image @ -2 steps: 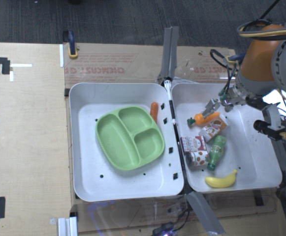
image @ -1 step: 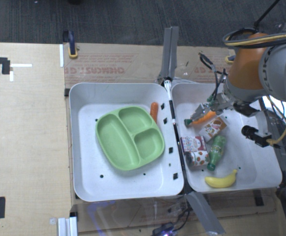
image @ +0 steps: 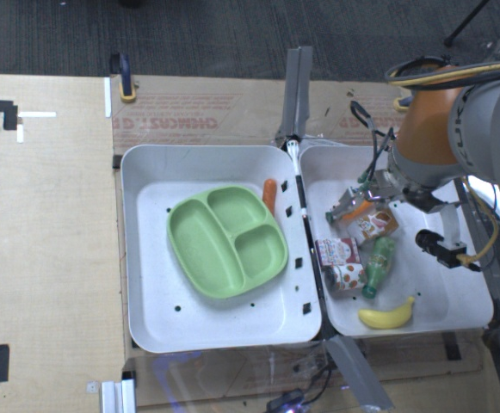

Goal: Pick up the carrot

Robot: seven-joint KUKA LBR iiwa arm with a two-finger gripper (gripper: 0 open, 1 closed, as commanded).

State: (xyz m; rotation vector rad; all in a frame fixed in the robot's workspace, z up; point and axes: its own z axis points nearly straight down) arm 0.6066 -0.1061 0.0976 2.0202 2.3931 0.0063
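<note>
Claw (image: 346, 211) hovers in right bin, carrot (image: 269, 194) well apart leftward.

Even, fairly bright overhead light is falling across the bench (image: 43, 231) and both white bins. The left bin (image: 146, 308) is showing soft grey shading along its inner walls, and a faint shadow is hugging the green plate (image: 224, 243). The floor along the top edge is staying dim. A bluish-purple glare is glowing near the bottom edge. Fine detail is looking slightly soft, perhaps from compression.
</note>
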